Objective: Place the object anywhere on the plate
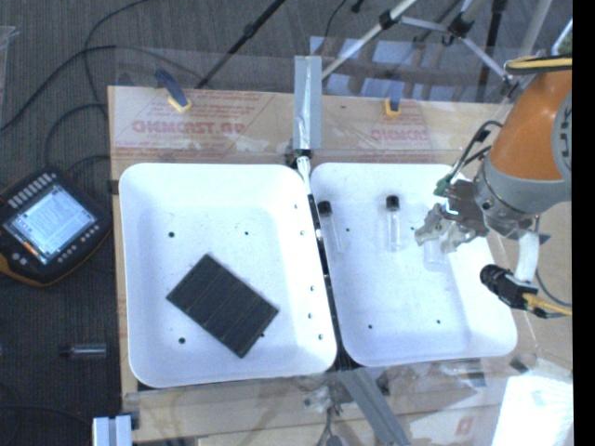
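Vials [393, 219] with black caps are seen in the right bin [418, 342], centre-right; the gripper [439, 233] hangs beside them. A dark plate [223, 305] lies lower left.

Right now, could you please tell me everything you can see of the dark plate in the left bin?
The plate is a flat, dark grey, roughly rectangular slab with faint ridges running across its top. It looks matte, perhaps plastic or rubber. It lies flat on the floor of the left bin, turned at a slant to the walls, in the near half. Nothing rests on it, and the gripper is far off over the right bin.
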